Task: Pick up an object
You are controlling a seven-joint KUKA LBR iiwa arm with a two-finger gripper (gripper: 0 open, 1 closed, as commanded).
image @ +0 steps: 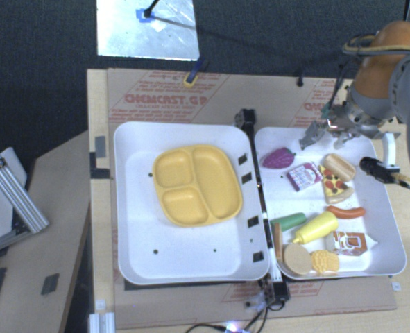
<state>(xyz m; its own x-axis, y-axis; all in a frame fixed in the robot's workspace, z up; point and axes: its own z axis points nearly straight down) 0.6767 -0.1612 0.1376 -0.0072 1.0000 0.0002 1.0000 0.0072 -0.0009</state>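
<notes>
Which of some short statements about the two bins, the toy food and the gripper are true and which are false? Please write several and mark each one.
1. The yellow tray lies in the left bin. True.
2. The gripper holds the purple item. False: it hangs above the far edge of the right bin, and nothing shows between its fingers.
3. The yellow bottle lies in the right bin. True.
4. The pizza slice lies on the yellow tray. False: it lies in the right bin, next to the hot dog bun.
5. The green item touches the purple item. False: they lie apart, the green one nearer the camera.
</notes>
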